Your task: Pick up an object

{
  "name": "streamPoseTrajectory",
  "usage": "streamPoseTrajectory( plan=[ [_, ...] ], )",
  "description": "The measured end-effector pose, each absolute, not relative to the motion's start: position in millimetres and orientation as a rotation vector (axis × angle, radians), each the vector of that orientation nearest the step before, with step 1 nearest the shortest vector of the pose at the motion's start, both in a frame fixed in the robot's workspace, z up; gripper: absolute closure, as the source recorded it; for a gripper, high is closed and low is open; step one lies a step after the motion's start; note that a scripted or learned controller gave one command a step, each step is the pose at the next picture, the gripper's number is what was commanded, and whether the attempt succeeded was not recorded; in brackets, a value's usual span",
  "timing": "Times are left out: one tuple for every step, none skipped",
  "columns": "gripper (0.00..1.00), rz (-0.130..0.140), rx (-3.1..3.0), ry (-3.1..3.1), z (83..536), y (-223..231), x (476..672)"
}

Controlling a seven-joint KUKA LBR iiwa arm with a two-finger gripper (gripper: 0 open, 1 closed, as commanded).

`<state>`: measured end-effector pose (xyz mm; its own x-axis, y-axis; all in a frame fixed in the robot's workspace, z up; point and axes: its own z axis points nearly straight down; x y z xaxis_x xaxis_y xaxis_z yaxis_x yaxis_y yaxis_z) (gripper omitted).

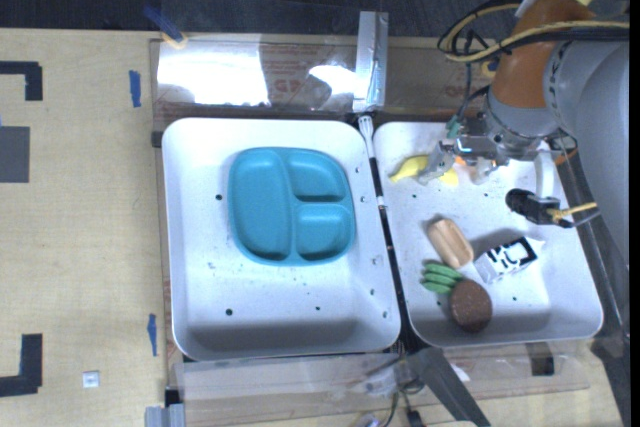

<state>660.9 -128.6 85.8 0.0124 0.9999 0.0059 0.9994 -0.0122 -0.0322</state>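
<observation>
Camera view: you look down on the counter (80, 215) with two white bins side by side
Hand: you see the hand (452, 160) over the far part of the right bin (575, 315); you cannot tell whether it is released or clenched
Yellow piece: the yellow piece (408, 168) lies just beside the hand, toward the wall between the bins
Rest of right bin: a tan roll (449, 242) near the middle, a green toy (437, 276) at its near end, a brown round thing (469, 305) beside that, a black-and-white card (508, 256) near the roll
Left bin: the left bin (190, 305) holds a blue divided plate (290, 205)
</observation>
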Motion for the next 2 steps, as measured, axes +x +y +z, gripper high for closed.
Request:
streamPoseTrajectory(
  plan=[
    [1.00,0.031,-2.221,-2.193,96,-129,661.5],
    [1.00,-0.005,-2.540,-1.852,187,-78,639.2]
  ],
)
